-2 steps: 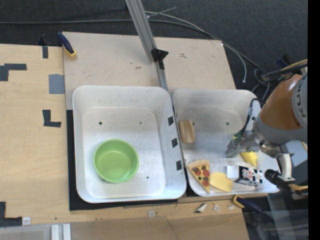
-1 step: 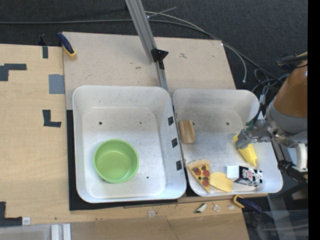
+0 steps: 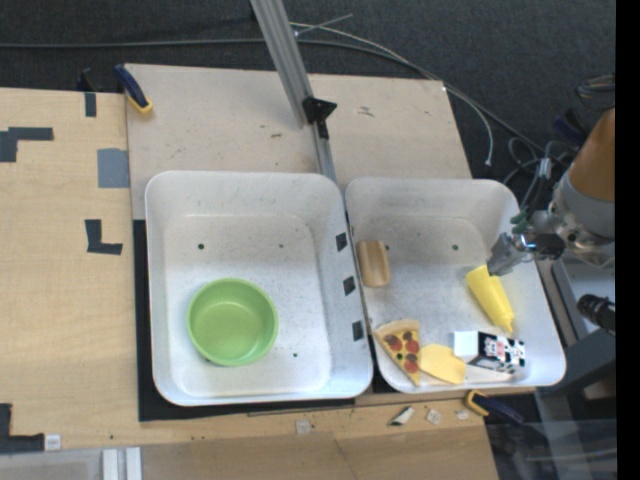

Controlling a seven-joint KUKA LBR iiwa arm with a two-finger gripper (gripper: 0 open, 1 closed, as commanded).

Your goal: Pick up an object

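Table [image 3: 250, 118] with two white bins; tool [image 3: 503, 255] touches yellow corn [image 3: 491, 296] in right bin [image 3: 420, 193], grip state unclear; nothing lifted yet.

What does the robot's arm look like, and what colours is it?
The arm comes in from the right side. It is round and chunky, grey with an orange band above the wrist. At its end sits a small grey metal gripper, narrower than the arm. Thin dark cables hang in loops beside it.

glossy plastic green bowl [image 3: 232, 320], speckled white bins [image 3: 165, 268]
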